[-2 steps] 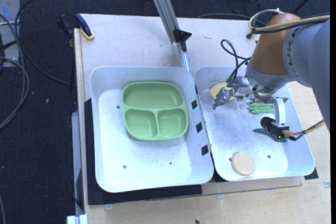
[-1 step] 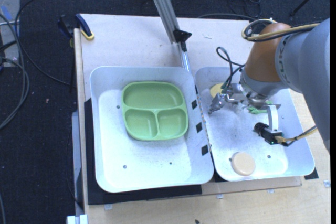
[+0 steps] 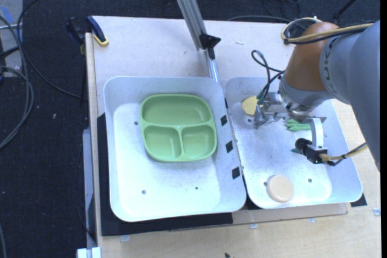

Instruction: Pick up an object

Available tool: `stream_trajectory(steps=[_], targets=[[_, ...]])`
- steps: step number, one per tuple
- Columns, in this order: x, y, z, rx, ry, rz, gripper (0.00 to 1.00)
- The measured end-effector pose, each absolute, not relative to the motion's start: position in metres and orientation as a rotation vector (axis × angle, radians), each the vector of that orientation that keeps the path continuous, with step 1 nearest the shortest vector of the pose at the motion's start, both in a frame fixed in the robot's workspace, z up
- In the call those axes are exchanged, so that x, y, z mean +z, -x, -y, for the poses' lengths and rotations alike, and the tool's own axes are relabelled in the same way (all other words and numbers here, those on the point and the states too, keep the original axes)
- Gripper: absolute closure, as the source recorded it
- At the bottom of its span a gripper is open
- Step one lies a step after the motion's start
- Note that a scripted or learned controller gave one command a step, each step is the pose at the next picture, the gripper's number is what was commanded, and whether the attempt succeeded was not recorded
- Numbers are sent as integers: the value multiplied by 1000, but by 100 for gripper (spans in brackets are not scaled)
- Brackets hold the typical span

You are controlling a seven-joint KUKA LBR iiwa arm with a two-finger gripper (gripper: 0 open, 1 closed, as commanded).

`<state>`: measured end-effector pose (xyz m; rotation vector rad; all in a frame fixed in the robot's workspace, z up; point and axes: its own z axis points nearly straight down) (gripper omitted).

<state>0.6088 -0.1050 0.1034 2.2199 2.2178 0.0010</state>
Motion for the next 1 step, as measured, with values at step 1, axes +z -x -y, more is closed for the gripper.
stream_trajectory(steps=[1], targets=[[157,-620,102,5,-2216,-2221,100]])
